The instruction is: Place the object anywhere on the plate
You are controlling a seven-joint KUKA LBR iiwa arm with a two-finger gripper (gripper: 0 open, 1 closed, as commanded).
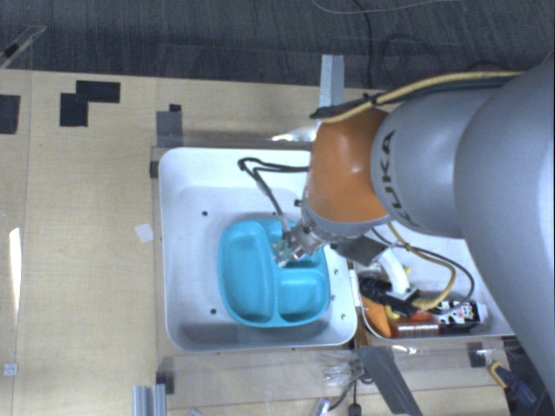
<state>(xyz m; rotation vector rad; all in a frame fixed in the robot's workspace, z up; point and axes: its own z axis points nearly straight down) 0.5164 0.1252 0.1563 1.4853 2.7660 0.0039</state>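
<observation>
Right bin [473, 328] nearest held orange and dark clutter, the task's object likely among it, can't tell which. Blue plate [260, 280] sat in the left bin [186, 232]. Claw [290, 245] hung over the plate's upper divider, grip state unreadable; arm [416, 154] blocked much. Surface [78, 232] beyond.

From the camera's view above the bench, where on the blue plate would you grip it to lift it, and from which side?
Grip the blue plate by its raised outer rim on the long left edge, coming straight down from above. It lies flat in the white bin, so nothing offers a hold from the side. The left rim sits away from the gripper and arm, and its upturned lip probably suits a two-finger pinch.
</observation>
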